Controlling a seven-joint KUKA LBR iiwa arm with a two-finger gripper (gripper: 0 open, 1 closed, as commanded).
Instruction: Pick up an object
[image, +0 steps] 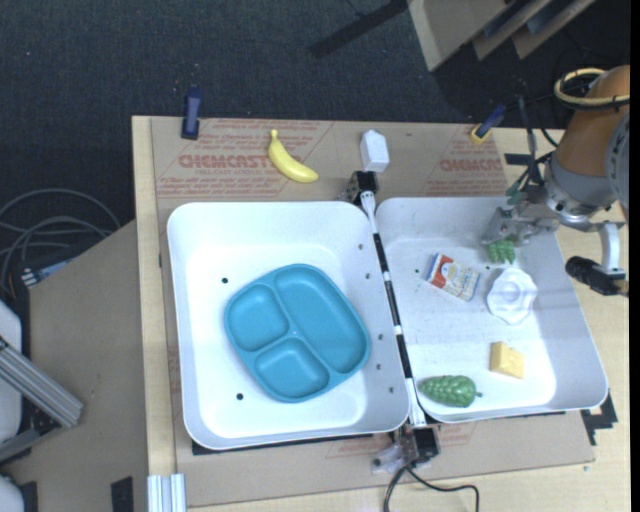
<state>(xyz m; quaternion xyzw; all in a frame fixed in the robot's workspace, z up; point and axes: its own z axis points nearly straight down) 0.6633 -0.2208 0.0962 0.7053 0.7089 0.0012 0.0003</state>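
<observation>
Green item (500, 250) upper right of frame, gripper (512, 228) right atop it; claw state can't tell. Descend straight, center before lift, avoid bin wall (470, 203).

Off my bench's bins, a yellow banana (291, 160) lay on the cardboard sheet (240, 165) behind the left bin (190, 300). A blue clip (191, 112) sat at the sheet's far left corner, another blue-yellow clip (488, 125) at the far right. Grey cables (50, 235) looped on the dark carpet (150, 50).

Divided plate (294, 331) in left bin (190, 300) — banana (291, 160) behind it
</observation>
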